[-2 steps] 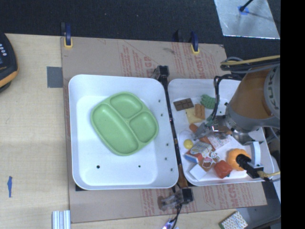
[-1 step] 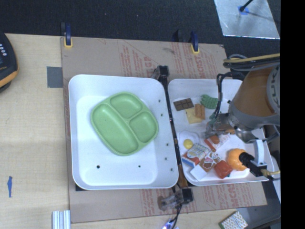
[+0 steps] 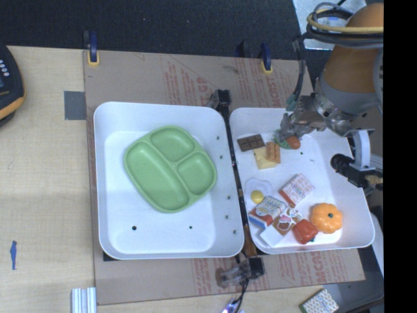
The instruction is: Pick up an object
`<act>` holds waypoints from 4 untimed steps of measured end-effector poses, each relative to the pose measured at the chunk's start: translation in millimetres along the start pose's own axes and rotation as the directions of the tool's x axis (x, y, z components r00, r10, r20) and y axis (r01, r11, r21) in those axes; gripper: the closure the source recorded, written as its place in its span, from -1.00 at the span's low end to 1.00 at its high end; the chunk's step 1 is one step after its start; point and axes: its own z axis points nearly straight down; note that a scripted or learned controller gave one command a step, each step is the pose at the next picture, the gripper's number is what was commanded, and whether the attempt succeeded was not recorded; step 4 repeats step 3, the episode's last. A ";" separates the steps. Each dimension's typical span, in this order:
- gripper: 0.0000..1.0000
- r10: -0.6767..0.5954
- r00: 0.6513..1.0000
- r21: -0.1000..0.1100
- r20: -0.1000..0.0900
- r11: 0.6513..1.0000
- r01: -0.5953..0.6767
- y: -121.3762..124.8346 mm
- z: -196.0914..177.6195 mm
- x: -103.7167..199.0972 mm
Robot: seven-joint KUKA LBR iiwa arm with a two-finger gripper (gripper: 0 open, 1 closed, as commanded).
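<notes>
I have the gripper (image 3: 291, 130) low over the upper left part of the right bin (image 3: 352, 240), in the right half of the frame. A small red-orange piece (image 3: 293, 142) lies right at the fingertips, just below them in frame, with a bit of green beside it. I judge this the target of the pick. It is small and roundish; I read no clear long axis. Touching or just short of touching: cannot tell, the wrist hardware blocks the contact zone. Jaw state: cannot tell

Next candidates sit left and slightly below the tips: a brown block (image 3: 250, 142) and a yellow wedge (image 3: 266, 158). The pumpkin (image 3: 326, 217) is well apart, lower right of the bin. The left bin (image 3: 111, 233) holds a green tray (image 3: 171, 168), far from the tips

Judgement: the move turns on a short drop toward the lower edge of frame, not a traverse
</notes>
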 end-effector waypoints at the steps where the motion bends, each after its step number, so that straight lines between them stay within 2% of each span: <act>1: 1.00 0.000 1.000 0.016 -0.002 1.000 0.000 -16.4 6.9 55.8; 2: 1.00 0.003 1.000 0.016 -0.001 1.000 -0.003 -38.3 3.2 84.2; 3: 1.00 0.002 1.000 0.011 0.000 1.000 -0.002 -22.8 10.9 138.4; 4: 1.00 0.002 1.000 0.011 0.000 1.000 -0.002 -22.8 10.9 138.4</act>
